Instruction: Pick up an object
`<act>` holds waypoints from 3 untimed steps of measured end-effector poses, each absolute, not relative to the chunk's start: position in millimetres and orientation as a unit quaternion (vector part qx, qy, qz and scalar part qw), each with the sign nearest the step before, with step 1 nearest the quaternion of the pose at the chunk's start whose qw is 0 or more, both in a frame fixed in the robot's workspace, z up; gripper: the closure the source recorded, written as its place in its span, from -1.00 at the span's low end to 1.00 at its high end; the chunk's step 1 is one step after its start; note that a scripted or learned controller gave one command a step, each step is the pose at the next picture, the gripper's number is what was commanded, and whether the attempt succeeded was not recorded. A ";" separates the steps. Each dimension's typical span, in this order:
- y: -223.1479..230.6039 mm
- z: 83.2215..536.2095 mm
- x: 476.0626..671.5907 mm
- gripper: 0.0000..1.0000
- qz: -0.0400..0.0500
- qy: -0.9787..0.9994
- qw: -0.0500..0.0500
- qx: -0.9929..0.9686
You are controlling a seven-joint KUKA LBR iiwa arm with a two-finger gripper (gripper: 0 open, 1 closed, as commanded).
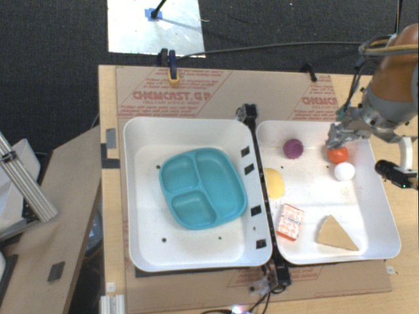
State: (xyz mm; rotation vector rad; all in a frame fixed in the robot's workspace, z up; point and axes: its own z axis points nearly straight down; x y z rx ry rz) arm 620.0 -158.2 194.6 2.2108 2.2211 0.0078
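Observation:
My gripper [338, 141] hangs over the far right part of the right bin [376, 205], just above a small orange-red ball [338, 154]. A white ball [344, 171] lies right in front of the orange one. A purple ball [293, 148] sits to the left of them. A yellow round object [273, 182] rests against the bin's left wall. Toward the front lie a red-and-white packet [290, 222] and a tan wedge [336, 233].
The left bin [141, 175] holds a teal divided plate [202, 188]. Black clips line the ridge between the bins [254, 175]. A cable runs across the back of the bench, and a black part of the arm [393, 173] juts over the right bin's edge.

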 end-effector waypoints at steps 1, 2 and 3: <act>-163.1 259.2 620.3 1.00 0.002 0.709 0.004 0.705; -163.0 257.4 621.3 1.00 0.001 0.709 0.002 0.705; -108.7 263.9 624.1 1.00 0.002 0.710 0.001 0.704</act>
